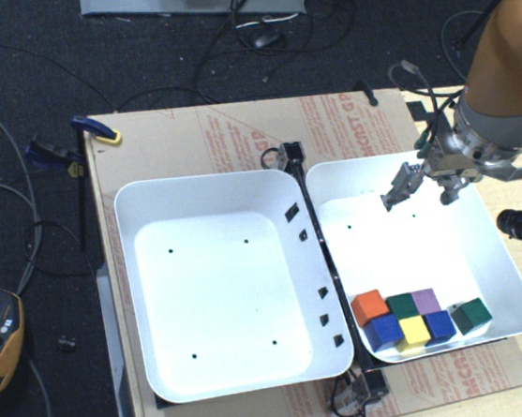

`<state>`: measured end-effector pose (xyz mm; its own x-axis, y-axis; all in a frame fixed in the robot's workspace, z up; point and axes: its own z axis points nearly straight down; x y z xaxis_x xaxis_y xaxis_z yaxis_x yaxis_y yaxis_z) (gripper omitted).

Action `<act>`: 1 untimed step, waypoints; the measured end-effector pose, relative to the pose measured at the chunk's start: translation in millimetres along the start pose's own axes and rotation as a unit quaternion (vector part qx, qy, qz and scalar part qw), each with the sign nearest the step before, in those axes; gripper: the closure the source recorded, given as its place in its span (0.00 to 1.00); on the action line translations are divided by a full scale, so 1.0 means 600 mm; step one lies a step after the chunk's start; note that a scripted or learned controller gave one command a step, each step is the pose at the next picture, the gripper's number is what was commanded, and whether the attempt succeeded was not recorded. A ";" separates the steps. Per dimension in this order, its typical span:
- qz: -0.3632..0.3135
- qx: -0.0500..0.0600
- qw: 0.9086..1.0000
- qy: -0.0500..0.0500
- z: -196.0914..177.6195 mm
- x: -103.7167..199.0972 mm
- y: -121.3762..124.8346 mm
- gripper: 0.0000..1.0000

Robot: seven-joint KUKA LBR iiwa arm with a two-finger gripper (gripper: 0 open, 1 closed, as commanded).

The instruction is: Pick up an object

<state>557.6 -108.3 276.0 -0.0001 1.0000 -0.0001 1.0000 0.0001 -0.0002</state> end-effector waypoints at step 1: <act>0.001 -0.002 1.000 0.000 -0.101 -0.008 -0.082 0.00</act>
